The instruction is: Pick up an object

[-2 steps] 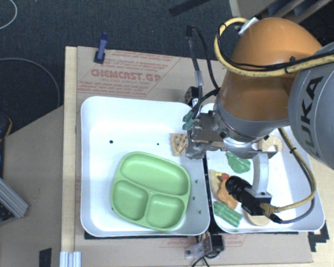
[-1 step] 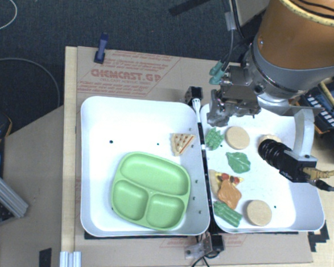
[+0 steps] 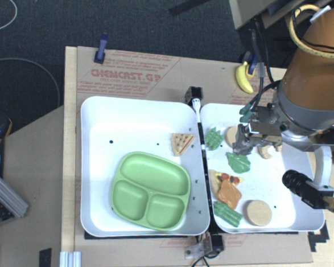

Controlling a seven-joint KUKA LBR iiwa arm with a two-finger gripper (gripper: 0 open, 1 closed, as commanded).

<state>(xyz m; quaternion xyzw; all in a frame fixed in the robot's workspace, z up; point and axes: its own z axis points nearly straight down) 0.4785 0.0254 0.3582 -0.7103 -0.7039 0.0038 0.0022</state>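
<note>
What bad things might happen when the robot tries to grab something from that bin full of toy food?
1. The gripper hangs right above a green leafy piece, with other pieces close by, so it might nudge a neighbour or grab two at once.
2. The leafy piece looks thin and floppy, so it may slip out.
3. The round tan piece lies near the right bin's front rim, and a knock might push it against the wall.

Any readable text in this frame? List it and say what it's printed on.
"CHEMCAST G P" in red capitals, printed on the brown board under the bins, behind the left bin.
Smaller red lines above and below that word on the same board: too blurred to read.
Faint red print on the board below the bins' front edge: too small to read.
</note>
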